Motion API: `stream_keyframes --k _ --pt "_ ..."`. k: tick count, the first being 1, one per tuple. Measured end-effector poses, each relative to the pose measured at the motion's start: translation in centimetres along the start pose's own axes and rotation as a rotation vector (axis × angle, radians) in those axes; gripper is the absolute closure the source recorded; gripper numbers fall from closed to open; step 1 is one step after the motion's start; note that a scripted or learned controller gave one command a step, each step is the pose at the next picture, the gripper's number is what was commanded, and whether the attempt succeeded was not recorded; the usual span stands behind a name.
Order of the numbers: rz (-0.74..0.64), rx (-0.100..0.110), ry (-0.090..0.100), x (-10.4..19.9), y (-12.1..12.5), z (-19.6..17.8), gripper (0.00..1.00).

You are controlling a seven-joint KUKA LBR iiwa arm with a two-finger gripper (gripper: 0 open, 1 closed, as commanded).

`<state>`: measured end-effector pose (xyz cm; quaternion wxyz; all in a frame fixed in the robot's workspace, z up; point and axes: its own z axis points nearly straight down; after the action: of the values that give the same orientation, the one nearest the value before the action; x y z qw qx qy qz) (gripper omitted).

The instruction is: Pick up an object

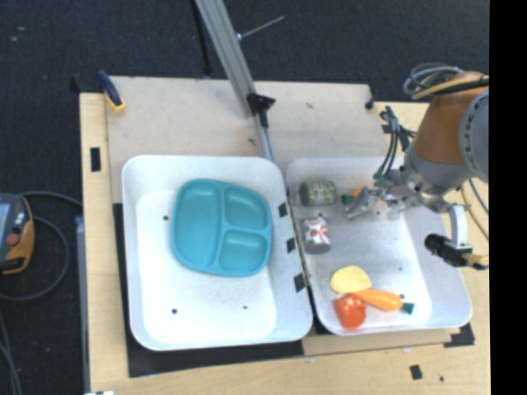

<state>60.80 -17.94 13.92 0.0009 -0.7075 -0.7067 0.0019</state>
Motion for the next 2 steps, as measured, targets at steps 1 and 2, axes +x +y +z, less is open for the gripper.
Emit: stream_keyframes --k 1,2 --pt "0.002 -0.005 -0.001 -0.1 0.1 3.9 0.00" --pt "0.003 -0.010 -0.002 -0.2 0.2 2.6 1.00"
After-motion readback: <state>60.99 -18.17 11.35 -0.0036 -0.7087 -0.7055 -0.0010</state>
